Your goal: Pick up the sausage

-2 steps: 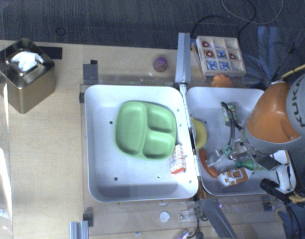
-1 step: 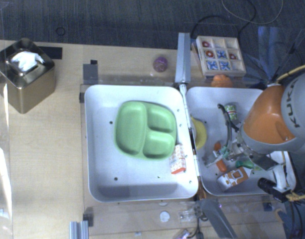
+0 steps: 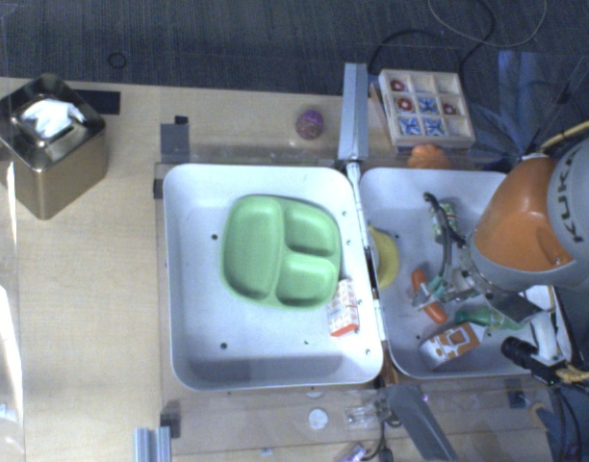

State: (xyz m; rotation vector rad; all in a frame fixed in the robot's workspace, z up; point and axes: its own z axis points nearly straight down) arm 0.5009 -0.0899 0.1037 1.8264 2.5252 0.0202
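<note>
Grey KUKA arm with orange wrist band point(image 3: 525, 221) is down inside the right-hand shallow white bin point(image 3: 402, 359). Two-finger gripper point(image 3: 447, 282) is low over the clutter, thin dark fingers point(image 3: 439, 221) visible, but whether the jaws are spread or closed is not readable from this angle, and nothing can be seen clamped between them. The small orange-red sausage point(image 3: 427, 296) lies on the bin floor just left of and slightly below the jaws, very close or touching; contact can't be confirmed. Its long axis runs diagonally, upper-left end near the bin centre, lower-right end towards the gripper. A green stick-like item point(image 3: 487, 318) sits right of the jaws, partly under the wrist. Below the jaws lies a small white-and-orange carton point(image 3: 447, 345), flat on the bin floor. Further left, against the bin's dividing wall, a yellow rounded piece point(image 3: 385, 256). Across the divider, in the left-hand white bin point(image 3: 193, 354): a light green compartment tray point(image 3: 280, 248) and a small red-and-white packet point(image 3: 344, 310) at the tray's lower-right corner.
</note>
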